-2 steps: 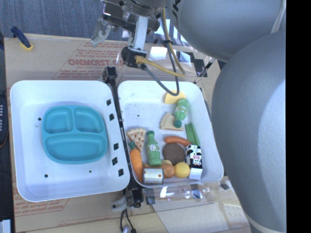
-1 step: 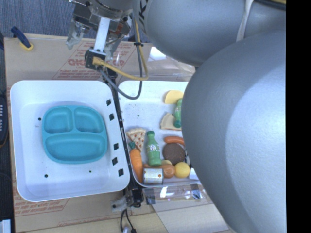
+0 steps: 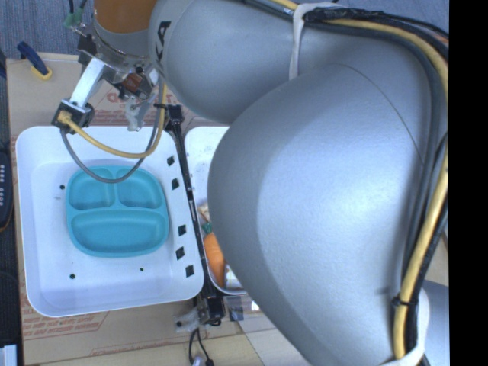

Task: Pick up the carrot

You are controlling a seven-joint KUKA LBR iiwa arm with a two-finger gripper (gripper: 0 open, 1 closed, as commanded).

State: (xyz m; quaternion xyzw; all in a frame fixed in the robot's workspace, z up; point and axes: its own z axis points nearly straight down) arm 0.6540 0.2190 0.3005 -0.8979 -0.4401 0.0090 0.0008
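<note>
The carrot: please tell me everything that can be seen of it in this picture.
Just a small part of the carrot shows: a smooth orange, rounded piece in the right bin, close against the wall that divides the two bins. The big grey arm covers the rest, so its full length, shape and direction cannot be told. It seems to lie on the bin floor. Nothing is seen gripping it.

Left bin [image 3: 46, 280]: holds a three-compartment plate [image 3: 117, 212], set near the middle. Right bin [image 3: 200, 147]: just beside it, touching along the shared rim, mostly hidden under the arm [image 3: 328, 189]. Carrot [image 3: 214, 258]: in the right bin, close to its left wall (partly covered by the arm). Gripper [image 3: 133, 117]: above the far edge of the left bin, behind the plate.
</note>
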